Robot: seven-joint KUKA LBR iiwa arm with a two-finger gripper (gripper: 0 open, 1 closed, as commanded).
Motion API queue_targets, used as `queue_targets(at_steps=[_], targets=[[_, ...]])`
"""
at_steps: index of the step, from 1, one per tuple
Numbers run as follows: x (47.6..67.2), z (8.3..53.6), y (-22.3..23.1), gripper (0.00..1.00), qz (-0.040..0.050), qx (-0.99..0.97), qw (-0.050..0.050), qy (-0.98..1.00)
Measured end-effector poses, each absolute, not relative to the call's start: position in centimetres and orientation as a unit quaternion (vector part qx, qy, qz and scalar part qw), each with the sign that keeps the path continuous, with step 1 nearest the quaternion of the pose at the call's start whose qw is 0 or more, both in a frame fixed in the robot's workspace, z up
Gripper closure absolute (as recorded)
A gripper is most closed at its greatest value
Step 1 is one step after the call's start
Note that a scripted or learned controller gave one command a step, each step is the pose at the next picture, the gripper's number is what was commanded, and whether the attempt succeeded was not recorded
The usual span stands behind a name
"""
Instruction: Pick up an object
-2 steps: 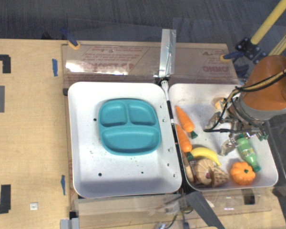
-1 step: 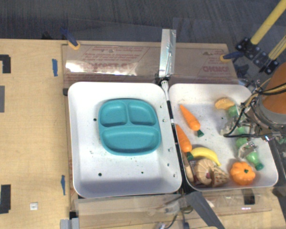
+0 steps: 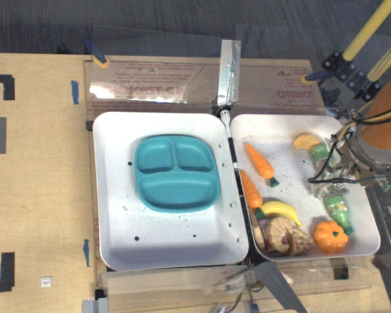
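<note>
Over the right bin (image 3: 368,250), the gripper (image 3: 332,175) hangs among the toys in the approach step; its state I cannot tell. Next it must settle on one object, maybe the green toy (image 3: 337,208).

We see our grey arm with its orange wrist band (image 3: 383,126) reaching in from the right edge, wrist pointed downward. Our two-finger gripper (image 3: 335,175) hangs below it, tangled in dark cables near the wrist.
</note>
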State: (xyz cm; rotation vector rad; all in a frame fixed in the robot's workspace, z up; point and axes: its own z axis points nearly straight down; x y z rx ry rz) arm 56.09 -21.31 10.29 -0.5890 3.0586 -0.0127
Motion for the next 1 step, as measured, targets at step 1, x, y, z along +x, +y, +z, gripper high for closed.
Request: queue_targets(at_steps=[1], targets=[[49.51,8.95,-22.35,1.0,-0.0029,-0.282,0.006,0.959]])
